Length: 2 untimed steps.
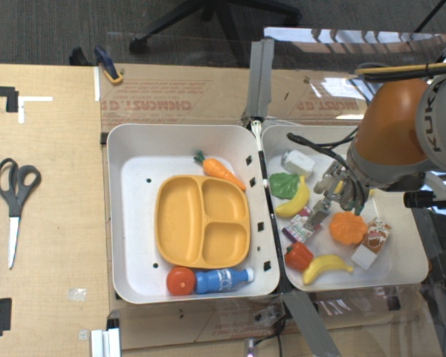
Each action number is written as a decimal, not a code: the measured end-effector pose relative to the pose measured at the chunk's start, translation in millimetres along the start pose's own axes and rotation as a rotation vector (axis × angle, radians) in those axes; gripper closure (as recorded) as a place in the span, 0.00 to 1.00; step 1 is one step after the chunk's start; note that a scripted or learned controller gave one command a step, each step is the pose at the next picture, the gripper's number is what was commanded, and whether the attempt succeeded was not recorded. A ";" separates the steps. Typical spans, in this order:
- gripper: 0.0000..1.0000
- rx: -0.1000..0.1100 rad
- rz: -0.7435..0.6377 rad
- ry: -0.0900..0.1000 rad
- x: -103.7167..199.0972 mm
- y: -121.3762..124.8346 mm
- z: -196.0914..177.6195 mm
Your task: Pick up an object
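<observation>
Clutter is pretty much all piled in the right bin (401, 270) in the camera view, which is presumably why the gripper (336, 192) is hung over that side: that's where most of the pickable stuff is packed close together. Directly under and beside it a green pepper-looking thing (283, 184), a banana (296, 201), a small purple-and-white packet (301, 227) and an orange round fruit (347, 229) can be made out, with a white block (297, 161) further back, a red pepper (298, 256) and a second banana (325, 266) nearer the front, and a small carton (372, 242) on the right. Nothing can be seen clamped between the fingers, and how wide they're spread can't be told from this angle, so no grab is claimed. Best guess is that the packet or the orange fruit is being lined up, since both sit just beside the tips. The left bin (126, 199) is taken up by a yellow divided plate (203, 222), with a carrot (221, 170) at its back edge and a tomato (181, 281) touching a blue bottle (221, 280) at the front. Readable writing: "KUKA" partly visible on the arm (390, 132), mirrored print on the cardboard (171, 95) that looks like "OKAMOTO" but isn't certain. Scissors (15, 199) are parked well apart on the bench.
</observation>
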<state>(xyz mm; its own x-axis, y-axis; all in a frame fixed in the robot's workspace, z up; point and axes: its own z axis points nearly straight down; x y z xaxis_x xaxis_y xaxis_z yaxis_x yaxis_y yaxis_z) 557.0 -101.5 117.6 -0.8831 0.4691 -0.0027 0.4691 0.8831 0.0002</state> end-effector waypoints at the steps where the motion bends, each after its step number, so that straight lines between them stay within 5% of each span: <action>1: 0.00 0.000 0.111 -0.002 -86.3 -29.3 24.5; 2: 1.00 0.000 0.107 -0.008 -87.6 -27.8 13.4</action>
<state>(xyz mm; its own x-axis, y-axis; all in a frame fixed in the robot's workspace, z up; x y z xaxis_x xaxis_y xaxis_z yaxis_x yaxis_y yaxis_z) 621.3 -167.2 104.4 -0.8281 0.5605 -0.0106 0.5605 0.8281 0.0012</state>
